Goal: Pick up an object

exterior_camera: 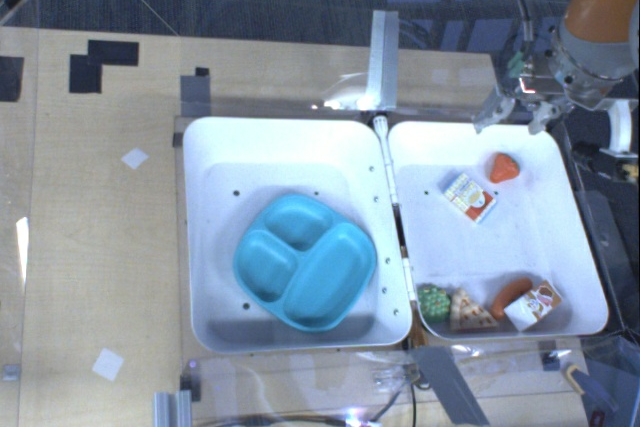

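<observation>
**Gripper high at upper right, nothing picked yet**

Step in hand, by judgement: approach, with no target yet committed. Gripper (512,113) hovering over the top rim of the right bin (560,215), fingers spread wide, nothing between them. Best bet: the orange piece (505,168), nearest below the fingers and well apart from its neighbours, though close to the upper wall. Worth lining the fingers up across its narrow side, dropping straight down, closing only once both tips flank it. Small carton (470,197) just beside it, lower left, lying flat; likely harder to straddle, and apt to slide if clipped. Risk with either: a fingertip landing on top and pushing the thing away instead of enclosing it.

Right bin, lower edge: a crowded row against the wall, touching or nearly so. Green lump (433,300) at lower left, patterned wedge (468,312) next to it, reddish sausage shape (512,293), white carton (531,306) at the right end. Poor first choices, being packed together with little room for fingers.

Left bin (215,215): one blue divided plate (305,260), three compartments, sitting near centre and tilted toward the lower right. Nothing in its compartments.
</observation>
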Tool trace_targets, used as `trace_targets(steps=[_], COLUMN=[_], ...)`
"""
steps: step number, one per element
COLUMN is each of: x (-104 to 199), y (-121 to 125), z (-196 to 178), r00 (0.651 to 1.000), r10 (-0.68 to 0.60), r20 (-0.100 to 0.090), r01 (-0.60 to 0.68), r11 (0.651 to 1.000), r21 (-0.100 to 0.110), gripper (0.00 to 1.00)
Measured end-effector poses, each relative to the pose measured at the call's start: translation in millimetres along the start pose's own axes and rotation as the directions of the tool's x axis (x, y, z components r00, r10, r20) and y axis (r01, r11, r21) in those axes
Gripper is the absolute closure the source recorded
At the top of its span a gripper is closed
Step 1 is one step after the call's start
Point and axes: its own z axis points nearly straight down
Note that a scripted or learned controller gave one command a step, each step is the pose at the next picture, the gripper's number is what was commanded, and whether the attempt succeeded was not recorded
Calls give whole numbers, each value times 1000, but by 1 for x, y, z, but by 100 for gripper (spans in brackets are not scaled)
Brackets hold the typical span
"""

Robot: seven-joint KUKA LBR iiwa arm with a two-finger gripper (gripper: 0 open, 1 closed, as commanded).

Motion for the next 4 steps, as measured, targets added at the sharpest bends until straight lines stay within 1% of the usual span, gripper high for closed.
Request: trace_targets(steps=[1, 2, 3, 4], x=[-3, -32, -19, -19], y=[-9, -54, -7, -4], z=[37, 161, 167, 156], r00=[999, 954, 985, 985], r10=[-46, -298, -170, -174], r20=[1, 0, 2, 4], r01=[46, 298, 170, 174], r11=[999, 954, 985, 985], r21=[-1, -2, -7, -11], gripper=[0, 0, 0, 100])
